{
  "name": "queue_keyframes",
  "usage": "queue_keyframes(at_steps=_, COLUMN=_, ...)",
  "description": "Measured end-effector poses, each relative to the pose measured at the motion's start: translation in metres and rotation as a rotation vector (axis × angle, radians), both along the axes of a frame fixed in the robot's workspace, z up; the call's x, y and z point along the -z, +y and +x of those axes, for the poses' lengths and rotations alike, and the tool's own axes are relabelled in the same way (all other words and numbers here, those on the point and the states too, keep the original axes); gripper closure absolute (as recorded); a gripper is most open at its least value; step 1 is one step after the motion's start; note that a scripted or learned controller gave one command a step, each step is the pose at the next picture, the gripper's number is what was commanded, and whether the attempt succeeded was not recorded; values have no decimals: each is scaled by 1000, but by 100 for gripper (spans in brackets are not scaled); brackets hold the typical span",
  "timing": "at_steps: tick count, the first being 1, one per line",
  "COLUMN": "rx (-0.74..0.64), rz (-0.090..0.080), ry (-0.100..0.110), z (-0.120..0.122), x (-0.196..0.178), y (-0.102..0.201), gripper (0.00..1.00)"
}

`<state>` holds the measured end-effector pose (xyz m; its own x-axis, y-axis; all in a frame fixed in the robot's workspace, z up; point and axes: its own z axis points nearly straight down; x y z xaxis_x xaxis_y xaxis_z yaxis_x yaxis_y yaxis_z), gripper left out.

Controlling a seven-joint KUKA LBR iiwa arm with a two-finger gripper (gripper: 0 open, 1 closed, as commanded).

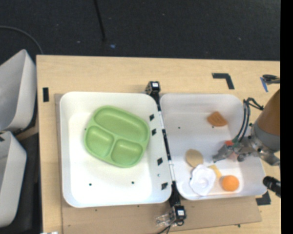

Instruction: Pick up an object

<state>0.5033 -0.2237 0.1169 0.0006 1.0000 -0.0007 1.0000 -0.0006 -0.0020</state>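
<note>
In the right bin [185, 106] lie a tan round piece [194, 157], a white crumpled object [202, 180], an orange ball [229, 183] and an orange-brown piece [216, 119] further back. A small yellow bit [215, 170] shows between the white object and the ball. My gripper [229, 151] hangs low over the right side of this bin, just right of the tan piece and above the ball. Its dark fingers blur together, and nothing shows between them.
The left bin [73, 179] holds a green divided plate [116, 136]. A black-clipped divider [162, 140] separates the two bins. White containers [7, 96] stand off the bench at the far left. The arm [271, 121] enters over the right bin's right wall.
</note>
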Motion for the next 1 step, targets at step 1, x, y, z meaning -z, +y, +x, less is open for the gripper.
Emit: queue_keyframes(at_steps=1, rx=3, rz=-2, ry=-6, z=1, x=-13, y=-1, gripper=100)
